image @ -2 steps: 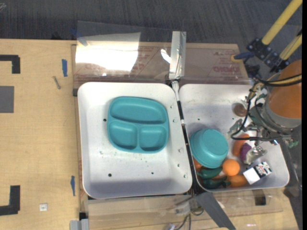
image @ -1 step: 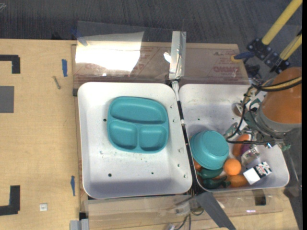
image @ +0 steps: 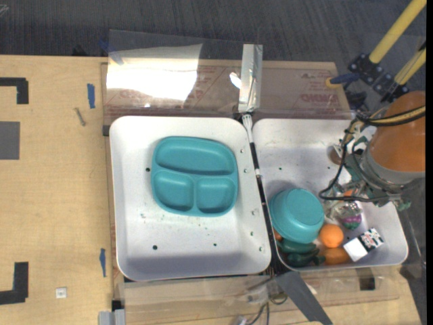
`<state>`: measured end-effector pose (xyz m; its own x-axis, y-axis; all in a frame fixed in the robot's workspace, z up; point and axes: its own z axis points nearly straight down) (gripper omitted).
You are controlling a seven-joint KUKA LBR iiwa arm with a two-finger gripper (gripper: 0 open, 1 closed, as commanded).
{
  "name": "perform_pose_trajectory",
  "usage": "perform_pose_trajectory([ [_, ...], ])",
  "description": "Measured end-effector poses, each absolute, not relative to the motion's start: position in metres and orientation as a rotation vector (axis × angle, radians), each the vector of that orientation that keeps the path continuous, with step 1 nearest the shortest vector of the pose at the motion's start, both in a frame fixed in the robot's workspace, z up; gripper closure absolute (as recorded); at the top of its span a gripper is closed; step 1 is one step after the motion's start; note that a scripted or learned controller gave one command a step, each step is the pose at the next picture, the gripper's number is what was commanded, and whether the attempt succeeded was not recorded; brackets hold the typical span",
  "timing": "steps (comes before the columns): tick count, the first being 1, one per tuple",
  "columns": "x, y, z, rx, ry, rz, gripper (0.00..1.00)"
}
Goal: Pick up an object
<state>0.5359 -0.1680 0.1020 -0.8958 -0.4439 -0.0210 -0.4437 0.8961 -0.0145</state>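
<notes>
Red printed lettering, unreadable, behind right bin, teal bowl inside

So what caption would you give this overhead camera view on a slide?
Arm over right bin holding teal bowl, orange; teal divided plate in left bin.

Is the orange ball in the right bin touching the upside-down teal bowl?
Touching, as far as the camera view shows: the orange ball sits right against the lower right rim of the teal bowl, with no white bin floor visible between them.
</notes>
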Motion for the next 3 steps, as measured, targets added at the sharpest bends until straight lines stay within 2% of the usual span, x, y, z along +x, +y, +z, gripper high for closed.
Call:
perform_pose_trajectory([
  [1, 0.609, -0.177, 0.209, -0.796, 3.021, -0.011, 1.00],
  [2, 0.607, -0.177, 0.203, -0.797, 3.030, -0.002, 0.00],
  [3, 0.569, -0.183, 0.089, -0.621, 3.066, -0.007, 0.00],
])
